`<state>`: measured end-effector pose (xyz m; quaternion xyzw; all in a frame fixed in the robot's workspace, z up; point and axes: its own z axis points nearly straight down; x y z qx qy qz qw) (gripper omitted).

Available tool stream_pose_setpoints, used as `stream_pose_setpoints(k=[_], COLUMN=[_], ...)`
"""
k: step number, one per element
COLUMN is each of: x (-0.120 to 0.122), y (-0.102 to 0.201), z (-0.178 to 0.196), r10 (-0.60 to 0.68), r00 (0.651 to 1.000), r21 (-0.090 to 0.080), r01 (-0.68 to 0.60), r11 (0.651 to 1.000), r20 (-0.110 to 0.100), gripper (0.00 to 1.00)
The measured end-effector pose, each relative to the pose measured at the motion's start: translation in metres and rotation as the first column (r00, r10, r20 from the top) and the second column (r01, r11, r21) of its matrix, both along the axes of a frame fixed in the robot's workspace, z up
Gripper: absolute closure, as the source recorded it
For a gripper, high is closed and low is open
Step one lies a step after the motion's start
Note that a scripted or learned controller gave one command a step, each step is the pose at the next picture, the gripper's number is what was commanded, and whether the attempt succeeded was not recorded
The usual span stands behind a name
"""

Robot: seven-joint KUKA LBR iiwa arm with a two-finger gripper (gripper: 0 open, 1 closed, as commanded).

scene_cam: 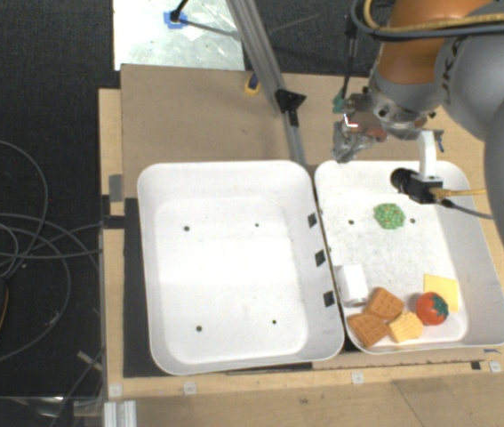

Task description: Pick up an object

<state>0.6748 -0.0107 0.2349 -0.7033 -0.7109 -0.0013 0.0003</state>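
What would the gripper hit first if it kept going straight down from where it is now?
Probably the far left corner of the right bin, bare floor or rim; the gripper hangs above it, though depth is unclear. The green piece lies off to the side.

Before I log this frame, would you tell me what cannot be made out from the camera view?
- Gripper: small and blurred against the bench at the right bin's far edge; whether it is open or shut is not clear.
- Arm: cut off by the top and right edges.
- Pile at the right bin's near edge: the waffle pieces overlap, so their count is unclear.
- Green object: too small to identify.
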Motion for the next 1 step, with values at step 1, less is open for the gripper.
stream_pose_setpoints(k=[1], x=[0.0080], y=[0.0553], z=[-0.0089], r10=[0.000], r00=[1.000], r21=[0.000], r01=[0.000], r11=[1.000], r20=[0.001], gripper=[1.00])
